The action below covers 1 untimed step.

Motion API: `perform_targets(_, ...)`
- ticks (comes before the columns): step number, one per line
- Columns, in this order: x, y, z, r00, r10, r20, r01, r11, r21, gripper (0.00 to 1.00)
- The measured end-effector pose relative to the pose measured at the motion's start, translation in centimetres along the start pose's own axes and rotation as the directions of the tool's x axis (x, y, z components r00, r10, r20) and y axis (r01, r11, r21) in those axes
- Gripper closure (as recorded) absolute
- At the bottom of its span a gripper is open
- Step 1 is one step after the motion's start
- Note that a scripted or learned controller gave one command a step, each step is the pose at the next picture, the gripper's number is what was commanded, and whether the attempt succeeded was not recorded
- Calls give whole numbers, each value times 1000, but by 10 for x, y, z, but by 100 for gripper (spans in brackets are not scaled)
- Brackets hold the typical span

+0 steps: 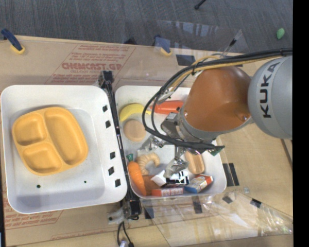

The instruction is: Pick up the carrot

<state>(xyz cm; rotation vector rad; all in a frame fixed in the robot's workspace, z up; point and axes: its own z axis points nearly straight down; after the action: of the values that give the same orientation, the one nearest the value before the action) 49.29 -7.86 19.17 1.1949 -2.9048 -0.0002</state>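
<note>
Brown cardboard covers the tabletop (56,68), with dark grey carpet beyond its far edge and two clamps, blue and yellow, pinching the sheet there. Two shallow white bins sit side by side on it. One yellow tray (49,139) with three compartments lies alone in the left bin (20,194). The right bin (219,181) holds a jumble of toy food: one carrot (136,176) lies near the bin's left wall at the near end, orange, with its length running toward the near rim; just beyond it sits one pale croissant (148,160); one round tan disc (134,130) and one yellow fruit (131,111) lie further back, and one orange-red piece (167,107) rests by the far wall. A bread-coloured piece (195,163) and a few small packets lie toward the near right corner. One arm (219,104) with its orange band reaches in from the right, and the gripper (179,163) hangs over the middle of the right bin, apart from the carrot; whether its fingers are spread or closed I cannot tell.
</note>
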Motion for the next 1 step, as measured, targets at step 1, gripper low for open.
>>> perform_targets(1,-9,-34,59,999,-41,-1,41,999,-5,0)
